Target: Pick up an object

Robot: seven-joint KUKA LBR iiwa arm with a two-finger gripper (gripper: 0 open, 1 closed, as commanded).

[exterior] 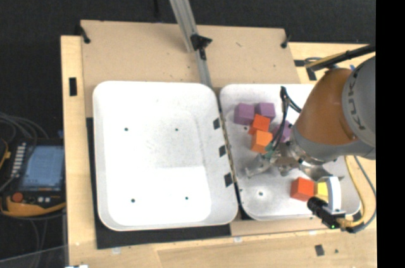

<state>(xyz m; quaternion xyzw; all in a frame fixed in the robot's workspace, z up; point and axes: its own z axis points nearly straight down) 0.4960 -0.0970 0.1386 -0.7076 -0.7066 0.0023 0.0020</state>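
- While the arm (332, 114) hangs low over the right bin (253, 203), you cannot tell how the jaws stand.
- Nothing looks lifted: purple blocks (245, 113) and orange blocks (260, 123) lie clustered in that bin, so the pick remains.

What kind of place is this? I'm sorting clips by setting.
Most likely a robotics lab test bench: a grey and orange arm reaches over two white bins, small coloured blocks lie in the right one, and a handheld controller sits beside the bench.
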